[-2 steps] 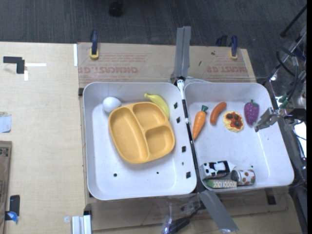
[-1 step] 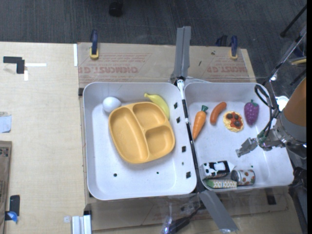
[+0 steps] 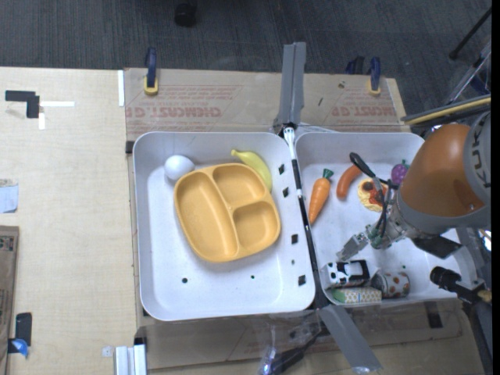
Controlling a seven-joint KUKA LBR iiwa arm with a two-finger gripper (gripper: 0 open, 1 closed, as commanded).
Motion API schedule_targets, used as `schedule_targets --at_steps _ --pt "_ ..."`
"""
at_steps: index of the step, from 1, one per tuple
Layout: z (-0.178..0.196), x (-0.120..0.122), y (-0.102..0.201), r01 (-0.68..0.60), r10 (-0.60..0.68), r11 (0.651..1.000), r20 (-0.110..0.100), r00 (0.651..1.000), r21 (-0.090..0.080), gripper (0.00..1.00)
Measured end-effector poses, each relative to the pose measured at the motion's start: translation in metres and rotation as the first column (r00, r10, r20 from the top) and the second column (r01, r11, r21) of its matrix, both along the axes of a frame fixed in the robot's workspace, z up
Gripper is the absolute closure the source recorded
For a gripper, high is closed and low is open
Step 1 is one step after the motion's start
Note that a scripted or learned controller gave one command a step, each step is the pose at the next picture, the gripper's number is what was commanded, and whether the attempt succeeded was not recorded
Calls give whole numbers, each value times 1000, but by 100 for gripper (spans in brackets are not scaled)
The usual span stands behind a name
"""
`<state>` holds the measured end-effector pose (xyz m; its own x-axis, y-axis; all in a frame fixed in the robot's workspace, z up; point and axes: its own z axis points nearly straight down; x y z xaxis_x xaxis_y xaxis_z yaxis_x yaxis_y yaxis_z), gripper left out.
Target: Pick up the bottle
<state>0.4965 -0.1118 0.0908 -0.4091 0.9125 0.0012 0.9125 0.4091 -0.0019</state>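
In the left bin [image 3: 148, 233] you see a white egg [image 3: 178, 166] at the back corner, just beside a yellow divided plate [image 3: 226, 212]. A banana [image 3: 255, 165] lies behind the plate, which hides part of it.

In the right bin [image 3: 332, 145] you find a carrot [image 3: 318, 197] near the divider, an orange sausage-shaped piece [image 3: 348, 181] beside it, and a round yellow item [image 3: 372, 195] partly covered by cables. A purple item [image 3: 400, 173] is cut off by the arm [image 3: 441, 178].

The bottle [image 3: 348, 272], white with black patches, lies on its side near the front wall, touching a patterned box [image 3: 358, 295]. A spotted can [image 3: 394, 283] lies just beside them.

The arm's orange band looms over the bin's right side. The gripper [image 3: 355, 245] points down and left, just above the bottle. You cannot tell how its tips are set.
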Motion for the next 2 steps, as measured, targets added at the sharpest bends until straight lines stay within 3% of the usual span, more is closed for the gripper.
schedule_targets --at_steps 1,2 --pt "0 22 11 -146 146 989 2 989 -1 0" --pt "0 22 11 -146 146 989 2 989 -1 0"
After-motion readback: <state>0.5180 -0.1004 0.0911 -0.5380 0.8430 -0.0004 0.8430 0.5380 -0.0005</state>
